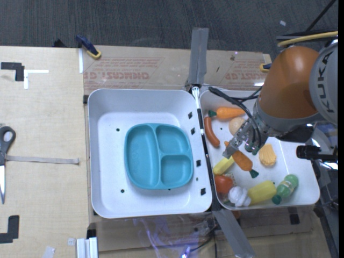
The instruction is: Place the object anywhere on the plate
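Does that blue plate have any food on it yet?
No, it's bare. All three compartments of the blue plate show plain blue. The toy foods lie in the right bin.

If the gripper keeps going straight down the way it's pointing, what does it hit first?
Most likely the toy carrot lying just under the gripper in the right bin; the yellow piece sits close beside it, and depth is hard to judge here.

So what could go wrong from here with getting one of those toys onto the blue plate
1. The hand hangs over a tight cluster: the carrot, yellow piece and sausage lie close together, so a grasp may nudge neighbours or catch two at once.
2. The plate sits in the other bin, so a loosely held toy could drop while crossing the bin walls.
3. The arm hides part of the right bin, making it hard to confirm a grasp.
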Available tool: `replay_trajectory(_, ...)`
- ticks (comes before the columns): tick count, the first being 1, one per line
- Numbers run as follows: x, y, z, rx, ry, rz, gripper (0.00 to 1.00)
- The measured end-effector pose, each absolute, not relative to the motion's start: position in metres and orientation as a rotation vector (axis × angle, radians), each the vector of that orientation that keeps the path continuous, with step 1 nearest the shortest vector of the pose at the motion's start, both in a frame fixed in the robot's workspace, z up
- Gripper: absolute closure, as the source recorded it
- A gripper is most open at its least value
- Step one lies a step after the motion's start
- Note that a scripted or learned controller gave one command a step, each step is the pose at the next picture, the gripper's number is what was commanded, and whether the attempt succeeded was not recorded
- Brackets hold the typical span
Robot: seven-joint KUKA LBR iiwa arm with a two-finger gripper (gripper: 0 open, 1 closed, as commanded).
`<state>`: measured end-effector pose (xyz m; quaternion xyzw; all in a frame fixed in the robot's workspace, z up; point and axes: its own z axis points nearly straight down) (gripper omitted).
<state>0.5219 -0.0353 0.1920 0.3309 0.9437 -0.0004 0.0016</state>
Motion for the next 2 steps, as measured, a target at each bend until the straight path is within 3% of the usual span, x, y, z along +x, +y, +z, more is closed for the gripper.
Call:
replay_trajectory(1,0.5432,0.0471,0.2169,1.255,2.877,0.000,1.00)
replay_trajectory(2,0.5432,0.0469,0.2169,1.255,2.877,0.000,0.00)
